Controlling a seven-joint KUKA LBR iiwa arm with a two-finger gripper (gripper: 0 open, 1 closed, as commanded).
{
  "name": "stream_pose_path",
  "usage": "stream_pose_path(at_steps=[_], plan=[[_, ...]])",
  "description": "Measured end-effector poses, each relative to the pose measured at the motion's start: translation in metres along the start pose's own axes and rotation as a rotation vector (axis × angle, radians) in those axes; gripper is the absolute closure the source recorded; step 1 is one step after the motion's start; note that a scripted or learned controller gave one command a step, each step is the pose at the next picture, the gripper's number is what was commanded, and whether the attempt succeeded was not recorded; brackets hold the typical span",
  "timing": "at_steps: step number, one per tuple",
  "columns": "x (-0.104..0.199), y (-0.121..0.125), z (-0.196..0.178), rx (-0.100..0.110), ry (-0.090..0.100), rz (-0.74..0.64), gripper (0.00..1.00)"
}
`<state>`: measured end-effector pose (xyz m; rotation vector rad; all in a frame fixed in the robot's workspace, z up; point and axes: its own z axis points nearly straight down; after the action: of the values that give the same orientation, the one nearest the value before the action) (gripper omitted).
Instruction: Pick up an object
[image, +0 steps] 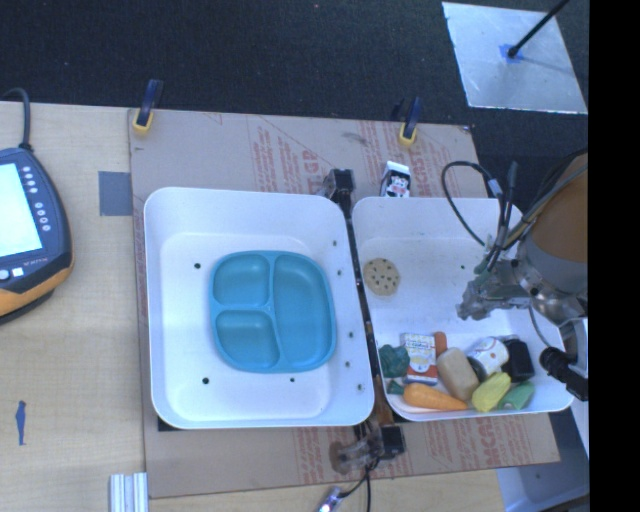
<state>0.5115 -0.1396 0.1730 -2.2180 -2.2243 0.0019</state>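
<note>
White right bin holds a cookie at its left wall; toy foods crowd the near edge: carrot, potato, yellow piece. Gripper hovers right of the cookie; grip state unclear. Left bin holds a blue divided plate.

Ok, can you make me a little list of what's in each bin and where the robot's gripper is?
left bin: blue divided plate
right bin: cookie near its left wall; pile of toy food along the front
pile includes: carrot, potato, yellow piece
gripper: over the right bin, above the pile, nothing seen in it
arm: reaches in from the right
tablet: on the bench, far left
</note>
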Motion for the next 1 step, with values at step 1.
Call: stream_pose_path(at_steps=[1], plan=[[0.0001, -0.0001, 0.0002, 0.000, 0.000, 0.000, 0.00]])
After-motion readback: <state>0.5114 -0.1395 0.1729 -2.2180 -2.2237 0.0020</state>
